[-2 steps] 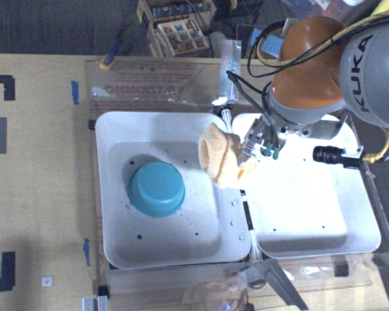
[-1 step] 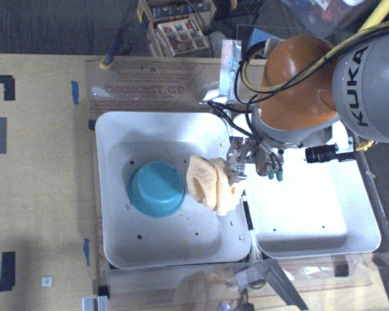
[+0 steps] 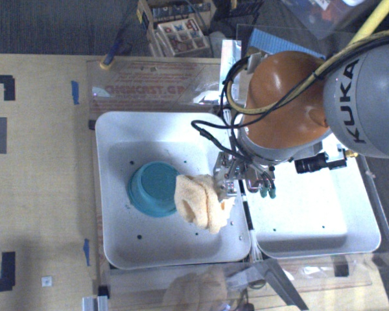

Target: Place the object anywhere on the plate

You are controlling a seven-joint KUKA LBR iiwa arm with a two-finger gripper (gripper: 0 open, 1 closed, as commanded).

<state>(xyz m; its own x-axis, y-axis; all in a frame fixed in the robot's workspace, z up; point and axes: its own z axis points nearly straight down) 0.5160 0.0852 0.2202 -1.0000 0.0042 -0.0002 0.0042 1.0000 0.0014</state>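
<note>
**Cloth at the plate's edge, gripper low beside it**

The two-finger metal gripper (image 3: 228,181) hangs low over the right part of the left shallow white bin (image 3: 110,135), under the grey arm with its orange band (image 3: 282,99). Whether it is clenched or released I cannot tell from this slanted view (the wrist body hides most of the tip). It sits right against the right edge of the crumpled pale yellow cloth (image 3: 198,201); contact looks likely, but no cloth can be seen gripped, so I would not call it held.

The cloth lies on the bin floor, its left edge touching or slightly overlapping the rim of the round teal plate (image 3: 152,188), which sits just to its left near the bin's middle. Most of the cloth is off the plate.

To do this step well, in my judgement, the grasp should take a raised fold near the cloth's centre rather than its thin right fringe, so the bulk lifts together. A short carry leftward would then bring it above the plate's middle, and letting go low should keep it from sliding off the rim. The plate is light-looking and may shift if dragged cloth catches it.

The right white bin (image 3: 324,225) lies beside, beneath the arm.
</note>
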